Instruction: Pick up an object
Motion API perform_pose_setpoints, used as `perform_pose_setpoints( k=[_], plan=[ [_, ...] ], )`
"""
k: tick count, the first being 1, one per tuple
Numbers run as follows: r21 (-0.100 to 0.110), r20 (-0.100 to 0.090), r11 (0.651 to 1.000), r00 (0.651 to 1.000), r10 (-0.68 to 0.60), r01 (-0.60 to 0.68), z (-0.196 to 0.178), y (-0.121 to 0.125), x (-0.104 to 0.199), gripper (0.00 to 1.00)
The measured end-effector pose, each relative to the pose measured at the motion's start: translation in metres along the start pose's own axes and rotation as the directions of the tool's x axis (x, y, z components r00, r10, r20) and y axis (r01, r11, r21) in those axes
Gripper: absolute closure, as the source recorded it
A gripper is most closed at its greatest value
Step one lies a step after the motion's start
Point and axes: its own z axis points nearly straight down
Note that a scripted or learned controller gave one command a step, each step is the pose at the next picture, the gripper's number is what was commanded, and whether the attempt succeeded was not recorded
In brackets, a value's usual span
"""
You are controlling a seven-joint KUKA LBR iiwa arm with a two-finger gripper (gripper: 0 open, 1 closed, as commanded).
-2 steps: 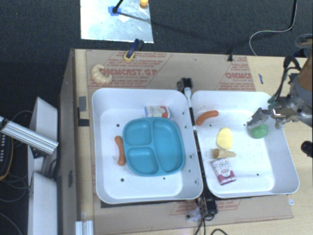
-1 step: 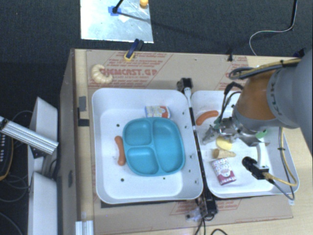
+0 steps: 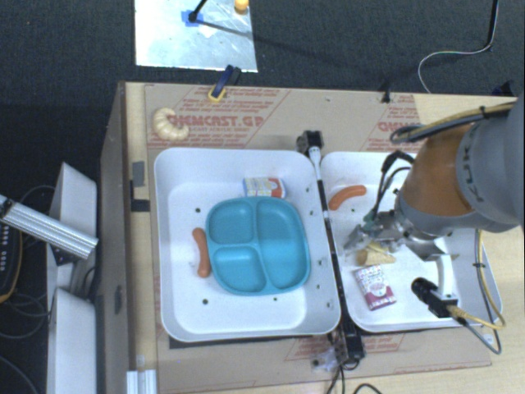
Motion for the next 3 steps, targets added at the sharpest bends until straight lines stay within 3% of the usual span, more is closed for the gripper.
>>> perform_pose_setpoints(
  k=[1,2,3],
  plan=[
    [-0.002,0.0,1.0,1.0,-0.001,0.001,-0.01,0.001,0.0,1.0],
    [-0.002,0.0,1.0,1.0,-0.001,0.001,-0.01,0.001,0.0,0.0],
    [-0.002,0.001,1.0,1.0,-0.002,0.002,0.007,0.063,-0.031,0.0]
  ],
)
